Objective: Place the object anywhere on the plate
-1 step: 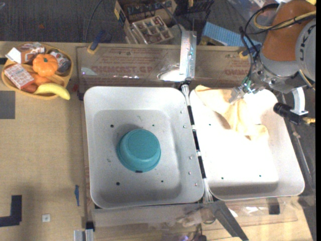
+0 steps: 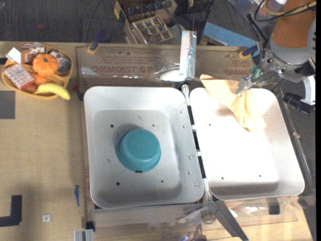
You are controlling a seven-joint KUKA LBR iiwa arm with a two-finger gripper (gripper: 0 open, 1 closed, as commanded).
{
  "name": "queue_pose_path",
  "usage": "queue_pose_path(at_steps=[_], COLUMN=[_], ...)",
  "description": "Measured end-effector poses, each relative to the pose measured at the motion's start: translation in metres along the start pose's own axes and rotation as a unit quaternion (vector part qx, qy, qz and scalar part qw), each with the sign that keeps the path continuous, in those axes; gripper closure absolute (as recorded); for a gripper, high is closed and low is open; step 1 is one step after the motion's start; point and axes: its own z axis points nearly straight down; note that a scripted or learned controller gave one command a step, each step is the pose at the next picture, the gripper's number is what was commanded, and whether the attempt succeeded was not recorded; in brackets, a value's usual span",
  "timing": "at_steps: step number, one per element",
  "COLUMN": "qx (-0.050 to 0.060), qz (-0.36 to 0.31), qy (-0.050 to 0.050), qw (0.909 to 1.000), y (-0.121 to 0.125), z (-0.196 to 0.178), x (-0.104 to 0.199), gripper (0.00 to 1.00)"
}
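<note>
Yellow cloth [image 2: 244,108] in right bin [image 2: 251,169]; teal plate [image 2: 139,149] left.

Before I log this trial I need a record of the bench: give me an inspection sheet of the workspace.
Surface: two white bins, left bin and right bin, side by side.
Job's things: teal plate upside down in left bin; pale yellow cloth draped at right bin's back.
Clutter: basket of toy food at bench's far left.
Grippers: gripper at the cloth's upper end, cloth hanging from it.
Cables: black cables near the arm.
Surroundings: boxes behind the bench.
</note>
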Motion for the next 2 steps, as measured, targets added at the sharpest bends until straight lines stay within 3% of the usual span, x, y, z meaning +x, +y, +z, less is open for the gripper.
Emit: queue_pose_path(at_steps=[1, 2], qx=[0.000, -0.001], qz=[-0.199, -0.389], qy=[0.001, 0.001], qw=[0.9799, 0.9212], y=[0.011, 0.011], z=[-0.004, -0.005], x=[0.059, 0.107], gripper=[1.00, 1.00])
